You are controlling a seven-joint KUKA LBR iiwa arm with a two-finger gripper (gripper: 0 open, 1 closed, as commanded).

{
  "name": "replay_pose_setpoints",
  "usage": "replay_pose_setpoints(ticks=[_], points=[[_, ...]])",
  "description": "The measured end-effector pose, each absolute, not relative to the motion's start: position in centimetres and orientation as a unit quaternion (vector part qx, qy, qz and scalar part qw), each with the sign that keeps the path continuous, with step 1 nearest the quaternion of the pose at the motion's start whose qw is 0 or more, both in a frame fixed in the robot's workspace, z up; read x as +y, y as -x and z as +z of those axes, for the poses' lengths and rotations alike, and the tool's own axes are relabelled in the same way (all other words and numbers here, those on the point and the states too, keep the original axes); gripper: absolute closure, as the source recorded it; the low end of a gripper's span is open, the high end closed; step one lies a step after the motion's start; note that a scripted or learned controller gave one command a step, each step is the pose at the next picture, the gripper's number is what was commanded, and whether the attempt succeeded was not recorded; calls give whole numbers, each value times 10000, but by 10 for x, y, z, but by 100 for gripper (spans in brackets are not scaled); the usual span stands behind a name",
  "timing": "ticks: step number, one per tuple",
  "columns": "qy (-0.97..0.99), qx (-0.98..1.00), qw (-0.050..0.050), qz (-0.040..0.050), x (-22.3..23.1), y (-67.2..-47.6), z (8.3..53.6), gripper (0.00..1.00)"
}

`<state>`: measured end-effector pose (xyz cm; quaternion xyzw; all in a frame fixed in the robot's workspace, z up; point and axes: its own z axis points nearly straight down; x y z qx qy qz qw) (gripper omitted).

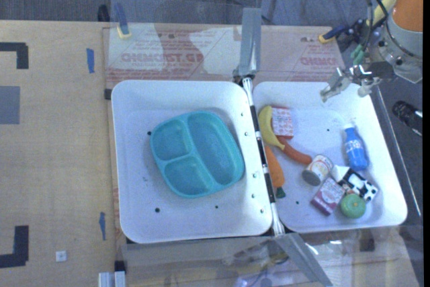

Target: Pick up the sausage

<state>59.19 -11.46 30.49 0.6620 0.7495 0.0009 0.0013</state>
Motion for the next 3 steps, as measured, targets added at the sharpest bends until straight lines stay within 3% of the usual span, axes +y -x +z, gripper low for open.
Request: replay_pose_setpoints(ticks=[1,2,3], points=[[-7355,6776,14,4,-101,-594,410,0],[-7453,6668,3,1,-83,-564,252,0],[-7574,6529,35,40,-96,-545,89,0]])
